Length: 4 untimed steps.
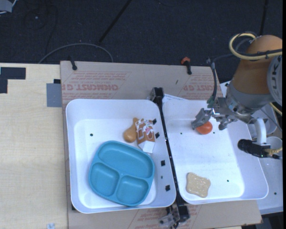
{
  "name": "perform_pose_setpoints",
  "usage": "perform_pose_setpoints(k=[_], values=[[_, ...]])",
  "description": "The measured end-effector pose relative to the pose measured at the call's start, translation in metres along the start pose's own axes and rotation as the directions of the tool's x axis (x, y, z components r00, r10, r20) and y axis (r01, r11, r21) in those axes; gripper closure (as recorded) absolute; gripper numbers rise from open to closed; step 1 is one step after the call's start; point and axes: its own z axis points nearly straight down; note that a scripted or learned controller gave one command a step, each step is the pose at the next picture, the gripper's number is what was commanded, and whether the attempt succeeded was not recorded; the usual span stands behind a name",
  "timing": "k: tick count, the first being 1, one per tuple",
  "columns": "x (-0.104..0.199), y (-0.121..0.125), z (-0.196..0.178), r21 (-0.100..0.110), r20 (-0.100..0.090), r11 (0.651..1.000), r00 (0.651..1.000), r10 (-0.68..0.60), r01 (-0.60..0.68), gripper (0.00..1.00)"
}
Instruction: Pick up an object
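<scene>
Right now the gripper [210, 119] hangs low in the right white bin [250, 187], close to its back wall. Its two grey fingers [199, 120] are spread apart, so it is loose and holds nothing. A small round orange-red thing [205, 128], maybe a toy tomato, sits on the bin floor just under the left finger. It looks like the finger is touching the top of it, but I cannot be sure.

That little red thing seems to be the one to grab. To do this well, the gripper should slide a bit to the left and toward the front, so the red thing sits right in the middle between both fingers. Then it should go straight down until the fingers are on each side of it, and squeeze slowly. A round thing can roll or pop out, so a soft, even squeeze is best. After that, lift straight up.

A flat tan thing shaped like a cookie [198, 184] lies near the front of the same bin, well apart from the gripper. The left white bin [76, 128] holds a blue plastic plate with three parts [120, 172], and behind it a brown and white bundle of small toys [140, 130].
</scene>
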Motion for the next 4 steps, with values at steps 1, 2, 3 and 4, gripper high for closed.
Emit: perform_pose_setpoints(k=[1,2,3,4], values=[[0.000,0.003,-0.007,-0.013,0.002,1.000,1.000,-0.002,0.002,0.00],[0.007,-0.005,0.043,-0.008,0.001,1.000,1.000,-0.001,0.001,0.00],[-0.001,-0.006,0.102,-0.009,0.001,1.000,1.000,-0.001,0.001,0.00],[0.000,-0.007,0.117,-0.011,0.001,1.000,1.000,0.001,-0.001,0.00]])
